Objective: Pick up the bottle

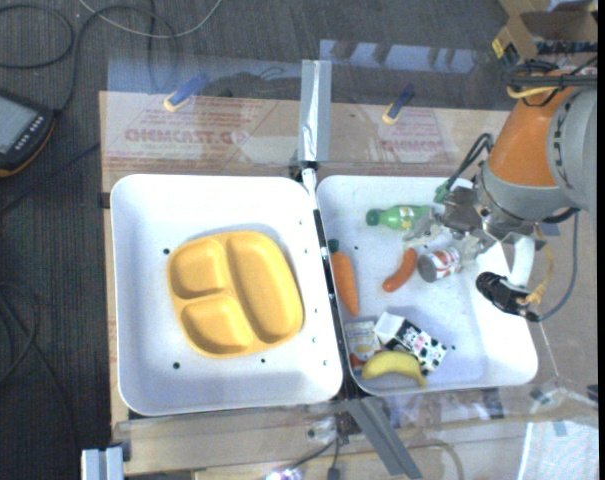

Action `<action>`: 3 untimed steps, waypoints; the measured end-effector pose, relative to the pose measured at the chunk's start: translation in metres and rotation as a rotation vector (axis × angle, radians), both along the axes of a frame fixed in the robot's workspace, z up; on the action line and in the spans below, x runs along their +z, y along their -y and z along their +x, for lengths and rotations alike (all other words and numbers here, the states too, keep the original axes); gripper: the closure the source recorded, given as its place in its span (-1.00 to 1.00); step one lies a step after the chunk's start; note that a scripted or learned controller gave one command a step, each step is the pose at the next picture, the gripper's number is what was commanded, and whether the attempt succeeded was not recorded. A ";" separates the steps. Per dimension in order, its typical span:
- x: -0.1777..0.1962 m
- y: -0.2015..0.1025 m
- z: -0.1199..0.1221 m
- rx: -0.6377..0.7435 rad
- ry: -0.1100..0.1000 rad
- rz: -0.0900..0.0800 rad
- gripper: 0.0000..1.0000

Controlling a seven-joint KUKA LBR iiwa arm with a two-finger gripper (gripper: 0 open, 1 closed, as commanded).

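The bottle point(397, 215) is small, green and clear, and lies on its side near the back of the right bin point(502, 353), its cap pointing left. My gripper point(444, 224) hangs over the bin just to the right of the bottle's base, close to it. A red and silver can point(440, 262) lies right below the gripper. Nothing shows between the gripper and the bottle, and I cannot tell whether they touch.
The right bin also holds a carrot point(344, 280), a red sausage-shaped piece point(400, 270), a banana point(394, 366), a black-and-white patterned box point(420, 341) and a small packet point(362, 340). A yellow divided tray point(237, 293) lies in the left bin point(142, 368). A black cable end point(502, 290) hangs by the arm.
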State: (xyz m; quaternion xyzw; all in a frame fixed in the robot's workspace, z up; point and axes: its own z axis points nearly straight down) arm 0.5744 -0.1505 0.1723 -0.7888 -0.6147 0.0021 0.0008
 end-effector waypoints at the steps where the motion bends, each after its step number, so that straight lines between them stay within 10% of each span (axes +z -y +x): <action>1: 0.112 -0.059 -0.016 -0.123 0.001 -0.002 -1.00; 3: 0.018 -0.019 0.076 0.161 -0.001 -0.001 -1.00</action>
